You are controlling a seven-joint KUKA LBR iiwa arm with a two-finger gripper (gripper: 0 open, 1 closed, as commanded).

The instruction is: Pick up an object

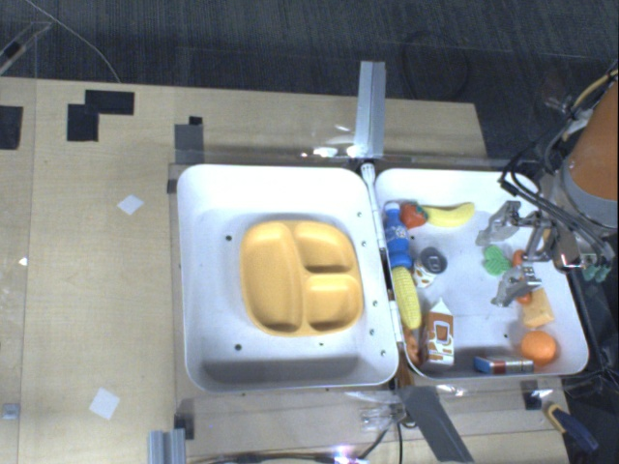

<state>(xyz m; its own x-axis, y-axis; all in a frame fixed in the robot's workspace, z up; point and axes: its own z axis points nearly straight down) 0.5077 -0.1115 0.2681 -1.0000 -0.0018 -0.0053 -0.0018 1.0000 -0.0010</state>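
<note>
Hovering over the right-hand shallow white bin (580, 351), the two-finger metal gripper (514, 251) hangs with its fingers (497, 228) spread apart and nothing between them; the small green object (496, 260) lies in the gap just below, so that looks like the target, though it is too small to name.

From the one camera above the bench (97, 288), the other candidates are plain. A yellow banana (451, 216) lies at the far side beside a red-and-blue bottle-like item (395, 232) against the left wall. A yellow corn cob (407, 298) and a brown-and-white carton (439, 334) sit lower on the left. An orange ball (539, 347) rests near the right corner, with a pale orange wedge (537, 309) just above it. The left-hand white bin (208, 259) carries a yellow divided tray (298, 276).

To do this well, I judge the descent should be straight down, centred on the green piece, with the fingers kept wide until they reach the bin floor. The piece seems low and small, so closing early would likely skim over it. The wedge close by could be nudged.
</note>
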